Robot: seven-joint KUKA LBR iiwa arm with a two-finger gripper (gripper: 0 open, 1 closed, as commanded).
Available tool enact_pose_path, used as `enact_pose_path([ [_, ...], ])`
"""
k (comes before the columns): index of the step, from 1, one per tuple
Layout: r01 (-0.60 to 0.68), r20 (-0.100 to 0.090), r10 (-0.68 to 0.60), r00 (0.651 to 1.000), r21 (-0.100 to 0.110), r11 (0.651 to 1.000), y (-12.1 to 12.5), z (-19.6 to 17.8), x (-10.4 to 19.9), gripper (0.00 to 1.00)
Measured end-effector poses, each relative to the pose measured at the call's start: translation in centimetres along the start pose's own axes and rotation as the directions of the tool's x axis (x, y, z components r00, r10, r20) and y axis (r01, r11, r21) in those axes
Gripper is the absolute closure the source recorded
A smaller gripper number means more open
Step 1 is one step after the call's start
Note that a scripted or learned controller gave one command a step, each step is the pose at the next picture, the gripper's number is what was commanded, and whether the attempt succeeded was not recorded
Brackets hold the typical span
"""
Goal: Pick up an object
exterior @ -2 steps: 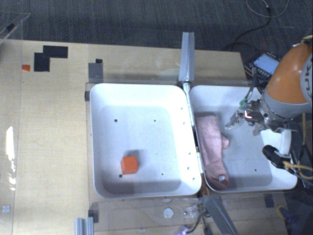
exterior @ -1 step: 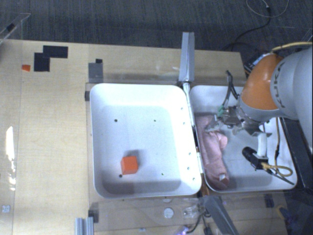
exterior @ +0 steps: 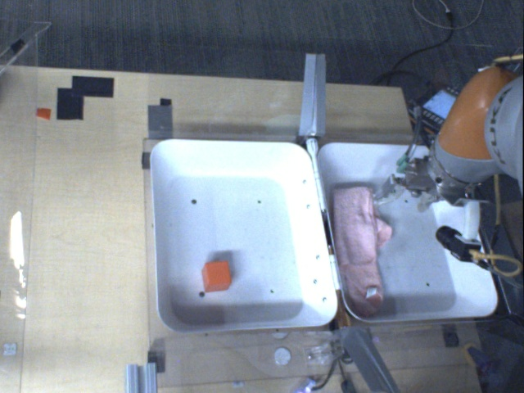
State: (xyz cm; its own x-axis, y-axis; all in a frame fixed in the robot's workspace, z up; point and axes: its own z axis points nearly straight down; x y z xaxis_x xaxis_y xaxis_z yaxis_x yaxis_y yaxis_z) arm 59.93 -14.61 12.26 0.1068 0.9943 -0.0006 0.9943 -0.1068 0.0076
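Gripper (exterior: 407,180) poised just right of rolled pink cloth (exterior: 359,244) in right bin (exterior: 475,301); finger state cannot be told. Soft cloth may be missed, slipping aside.

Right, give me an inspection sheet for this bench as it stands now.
Surface: light wooden bench bearing two shallow white bins side by side, a left bin and a right bin.
Job's things: orange cube low in the left bin; rolled pink cloth lying along the right bin's left side.
Clutter: black shapes and a small orange square at the bench's far left corner.
Grippers: gripper over the right bin's upper part, beside the cloth's top end; nothing seen held.
Cables: thin looped cable on the floor; yellow cable by the arm.
Surroundings: dark carpet beyond the bench.
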Motion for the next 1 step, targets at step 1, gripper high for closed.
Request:
enact_pose_path([
  [1, 0.101, 0.002, -0.101, 0.995, -0.015, 0.995, -2.34, 2.84, 4.04, 0.0],
])
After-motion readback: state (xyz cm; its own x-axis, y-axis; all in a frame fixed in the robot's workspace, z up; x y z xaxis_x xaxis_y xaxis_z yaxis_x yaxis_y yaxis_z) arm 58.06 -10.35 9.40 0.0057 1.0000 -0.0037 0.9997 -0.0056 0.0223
